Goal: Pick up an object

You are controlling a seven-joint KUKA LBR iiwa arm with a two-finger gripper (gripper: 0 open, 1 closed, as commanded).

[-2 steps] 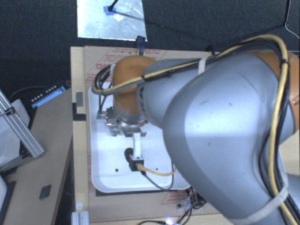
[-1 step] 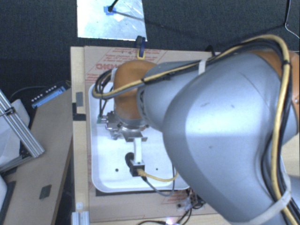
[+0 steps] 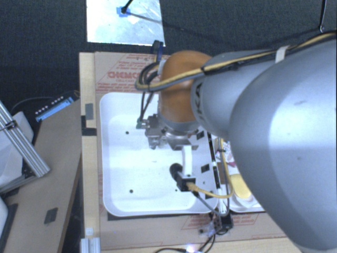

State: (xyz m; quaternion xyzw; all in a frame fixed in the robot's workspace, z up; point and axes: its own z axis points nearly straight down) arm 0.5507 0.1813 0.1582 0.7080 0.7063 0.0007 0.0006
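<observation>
- Camera view: shows the grey arm point(image 3: 274, 141) sweeping in from the right, orange band point(image 3: 176, 96) above the wrist, covering most of the right bin point(image 3: 250, 207).
- Finds the gripper point(image 3: 154, 136) over the left bin point(image 3: 118, 159), toward its far right part, above bare white floor.
- Cannot tell whether the claw is open or closed.
- Places a yellow object point(image 3: 239, 186) in the right bin, close beside the wall it shares with the left bin, half hidden under the arm.
- Spots a pale, pinkish item point(image 3: 227, 151) farther back in the same bin.
- Notes small dark specks point(image 3: 127, 133) on the left bin's floor.
- Reads large red letters on the cardboard sheet point(image 3: 121, 75) beneath the bins, seemingly "CHEMC", the rest blocked by the arm.
- Makes out more red print at the near edge, too blurred to read.
- Takes in a silvery sheet point(image 3: 124, 15) beyond the bench and a metal rail point(image 3: 23, 152) at left.
</observation>
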